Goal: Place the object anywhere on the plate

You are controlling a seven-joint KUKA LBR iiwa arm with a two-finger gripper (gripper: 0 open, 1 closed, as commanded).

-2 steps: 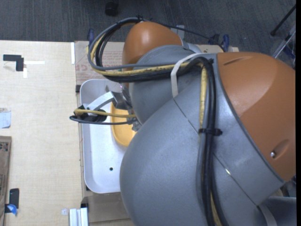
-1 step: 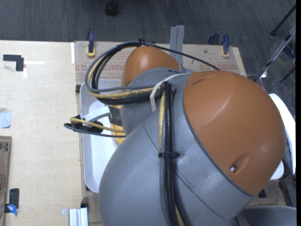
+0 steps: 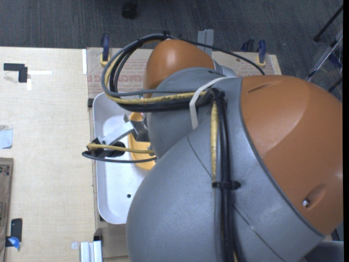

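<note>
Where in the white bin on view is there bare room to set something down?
Bare floor shows at the lower end of the shallow white plastic bin, between its left wall and the grey arm. Farther up it is crowded: the arm's wrist hangs over a yellow-orange rounded piece, possibly the plate.

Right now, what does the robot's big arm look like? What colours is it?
The arm is fat and round, made of smooth grey shells with shiny orange domes at its joints. Along it run black cables and a yellow cable, which loop out near the top. A white strap ties them against the grey shell.
</note>
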